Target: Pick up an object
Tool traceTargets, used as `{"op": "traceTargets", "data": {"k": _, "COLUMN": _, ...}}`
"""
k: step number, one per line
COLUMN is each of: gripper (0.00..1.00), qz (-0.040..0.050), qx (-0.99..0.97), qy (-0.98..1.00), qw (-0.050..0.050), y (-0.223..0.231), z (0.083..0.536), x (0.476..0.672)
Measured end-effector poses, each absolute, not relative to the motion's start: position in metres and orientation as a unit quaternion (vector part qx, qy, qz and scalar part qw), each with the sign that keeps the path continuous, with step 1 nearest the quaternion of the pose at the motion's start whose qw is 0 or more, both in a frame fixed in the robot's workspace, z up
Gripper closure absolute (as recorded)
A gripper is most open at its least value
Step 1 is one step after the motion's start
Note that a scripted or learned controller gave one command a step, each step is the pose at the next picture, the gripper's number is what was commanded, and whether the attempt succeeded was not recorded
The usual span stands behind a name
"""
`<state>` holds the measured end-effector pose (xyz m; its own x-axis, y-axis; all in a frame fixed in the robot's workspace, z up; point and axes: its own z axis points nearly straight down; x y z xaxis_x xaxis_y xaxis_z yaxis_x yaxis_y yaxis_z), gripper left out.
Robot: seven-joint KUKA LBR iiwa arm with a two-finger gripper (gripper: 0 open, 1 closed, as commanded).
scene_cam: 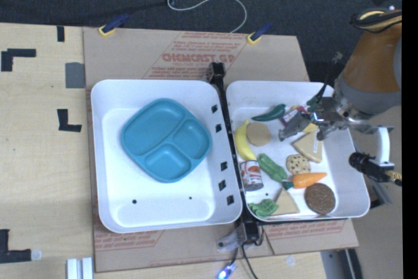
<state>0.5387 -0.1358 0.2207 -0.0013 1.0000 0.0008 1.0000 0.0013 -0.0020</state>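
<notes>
The gripper hangs low in the right bin; whether it is released or clenched cannot be told. Just beside it lie a green pepper, a tan disc and a cheese wedge. Further off are a banana, carrot and can. A blue tray sits in the left bin.

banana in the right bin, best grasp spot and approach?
Grip the banana at mid-length, across its narrow width, descending from above. It lies flat, its long curve running along the bin's left wall, with the tan round piece close on its right, so finger room looks tight.
</notes>
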Motion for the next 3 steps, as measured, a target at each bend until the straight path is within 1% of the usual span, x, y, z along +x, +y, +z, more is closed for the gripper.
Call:
{"op": "traceTargets", "data": {"k": 1, "gripper": 0.0, "qz": -0.0004, "qx": -0.706, "qy": -0.708, "qw": 0.001, "y": -0.107, "z": 0.267, "x": 0.482}}
{"op": "traceTargets", "data": {"k": 2, "gripper": 1.0, "qz": 0.0009, "qx": -0.706, "qy": -0.708, "qw": 0.002, "y": -0.108, "z": 0.274, "x": 0.483}}
{"op": "traceTargets", "data": {"k": 3, "gripper": 1.0, "qz": 0.002, "qx": -0.705, "qy": -0.709, "qw": 0.004, "y": -0.046, "z": 0.212, "x": 0.482}}
